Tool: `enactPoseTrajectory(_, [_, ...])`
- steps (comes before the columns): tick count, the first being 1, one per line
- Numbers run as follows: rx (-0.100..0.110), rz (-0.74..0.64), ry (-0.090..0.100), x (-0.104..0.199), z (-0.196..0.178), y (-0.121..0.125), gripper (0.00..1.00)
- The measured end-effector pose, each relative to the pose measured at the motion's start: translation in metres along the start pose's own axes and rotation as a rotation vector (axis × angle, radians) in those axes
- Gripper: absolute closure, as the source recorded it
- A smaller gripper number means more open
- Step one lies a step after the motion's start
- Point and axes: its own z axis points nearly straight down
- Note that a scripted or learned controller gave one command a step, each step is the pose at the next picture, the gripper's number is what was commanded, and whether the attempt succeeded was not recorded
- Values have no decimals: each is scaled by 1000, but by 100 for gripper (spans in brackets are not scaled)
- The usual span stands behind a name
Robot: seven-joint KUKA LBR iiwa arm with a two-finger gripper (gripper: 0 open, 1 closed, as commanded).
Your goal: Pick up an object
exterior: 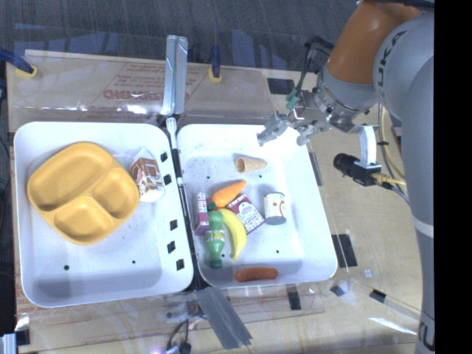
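Note:
My gripper (pixel 286 133) hangs over the back edge of the right bin (pixel 313 231), its two fingers spread apart with nothing between them. Just below it lies an ice-cream cone (pixel 251 164). Further toward the front of that bin lie a carrot (pixel 228 192), a banana (pixel 235 233), a green bottle (pixel 214 238), a small white can (pixel 275 207), a purple carton (pixel 249 214), a slim pink tube (pixel 201 212) and a sausage (pixel 257 274).
The left bin (pixel 44 279) holds a yellow divided plate (pixel 81 191) and a brown-and-white milk carton (pixel 147 177). A metal divider post (pixel 175 76) stands between the bins at the back.

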Motion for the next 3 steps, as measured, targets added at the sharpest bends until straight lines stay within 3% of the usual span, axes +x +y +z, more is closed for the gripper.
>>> enactPoseTrajectory(1, [-1,-83,0,58,163,-35,0])
enactPoseTrajectory(2, [0,-86,-1,57,153,-35,100])
enactPoseTrajectory(3, [-6,-78,-1,50,163,-21,100])
